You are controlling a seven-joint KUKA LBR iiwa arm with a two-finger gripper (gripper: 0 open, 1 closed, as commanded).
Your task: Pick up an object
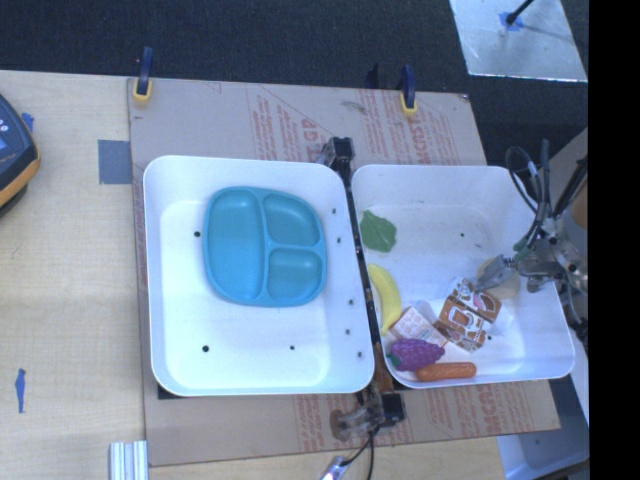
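The hand [497, 271] hangs low in the right bin [440, 183], just beside the waffle pack [468, 316], its state unclear and nothing visibly held, so the pick looks undone, with banana [385, 293], grapes [415, 351] and carrot [446, 372] lying nearby

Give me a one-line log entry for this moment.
gripper: over right bin, nothing seen held | nearest: brown packet | left bin: blue plate

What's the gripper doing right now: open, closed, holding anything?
Gripper: cannot be told; it sits low in the right bin, beside the brown-and-white snack packet.
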